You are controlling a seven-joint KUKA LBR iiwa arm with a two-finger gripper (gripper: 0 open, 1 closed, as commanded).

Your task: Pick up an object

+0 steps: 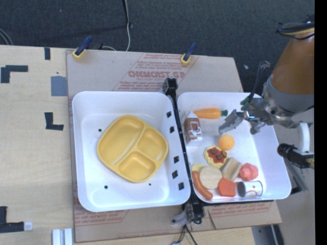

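Observation:
The right bin (pixel 268 152) holds several toy foods: a carrot (pixel 207 113), a small brown-and-white carton (pixel 192 128), an orange ball (pixel 226 142), a little pizza (pixel 215 155), a tan bread piece (pixel 231 168), a pink piece (pixel 249 171), a round cracker (pixel 210 177), a sausage (pixel 201 185), a red block (pixel 227 188) and a small can (pixel 252 189). My gripper (pixel 243 123) hangs above the bin's upper right part, open, its two fingers spread with nothing between them. It is up and right of the orange ball and right of the carrot.
The left bin (pixel 84 137) holds a yellow divided plate (pixel 133 147). A black divider (pixel 176 137) runs between the bins. Two clamps (pixel 82 48) (pixel 188 53) pin the cardboard base at the back. The arm's orange band (pixel 296 60) looms at the right.

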